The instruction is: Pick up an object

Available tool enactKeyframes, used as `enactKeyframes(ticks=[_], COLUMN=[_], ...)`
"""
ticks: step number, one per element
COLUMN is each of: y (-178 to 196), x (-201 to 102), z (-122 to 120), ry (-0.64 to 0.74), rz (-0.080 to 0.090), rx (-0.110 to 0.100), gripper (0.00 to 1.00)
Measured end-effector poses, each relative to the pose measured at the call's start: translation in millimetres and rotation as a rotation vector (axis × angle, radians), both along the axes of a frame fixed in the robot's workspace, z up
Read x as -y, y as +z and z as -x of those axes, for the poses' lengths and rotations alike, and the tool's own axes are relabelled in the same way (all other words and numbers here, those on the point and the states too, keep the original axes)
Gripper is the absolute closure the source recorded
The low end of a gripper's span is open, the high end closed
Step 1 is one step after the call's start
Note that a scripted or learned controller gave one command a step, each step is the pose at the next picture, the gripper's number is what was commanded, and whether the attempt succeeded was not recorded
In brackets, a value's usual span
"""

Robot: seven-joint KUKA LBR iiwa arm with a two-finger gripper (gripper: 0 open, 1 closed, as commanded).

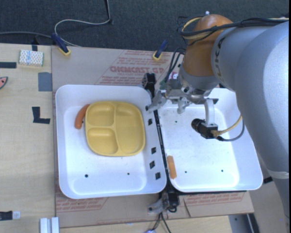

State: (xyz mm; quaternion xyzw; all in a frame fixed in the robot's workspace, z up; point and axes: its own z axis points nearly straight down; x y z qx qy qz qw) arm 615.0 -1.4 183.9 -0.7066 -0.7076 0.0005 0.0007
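Orange carrot-shaped toy awaited at the right bin's near-left edge

Grey-and-orange arm's gripper [194, 103] is seen over the far-left part of the right white bin [233, 178]; whether its fingers are released or clenched cannot be told. The small orange carrot-shaped piece [171, 167] lies nearer the camera than the gripper, beside the divider, its long axis along that wall, leaving little room there. A yellow compartment plate [115, 128] and an orange sausage-shaped piece [79, 116] lie in the left white bin [68, 178].
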Motion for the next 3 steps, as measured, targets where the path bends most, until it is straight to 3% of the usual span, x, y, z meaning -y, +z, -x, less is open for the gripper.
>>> enactKeyframes(ticks=[1,2,3], y=[0,0,0], x=[-27,35,-16], z=[-21,-53,-38], ry=[0.001,-0.001,0.001], rz=[0.0,0.002,0.0], rx=[0.0,0.001,0.0], gripper=[0.0,0.0,0.0])
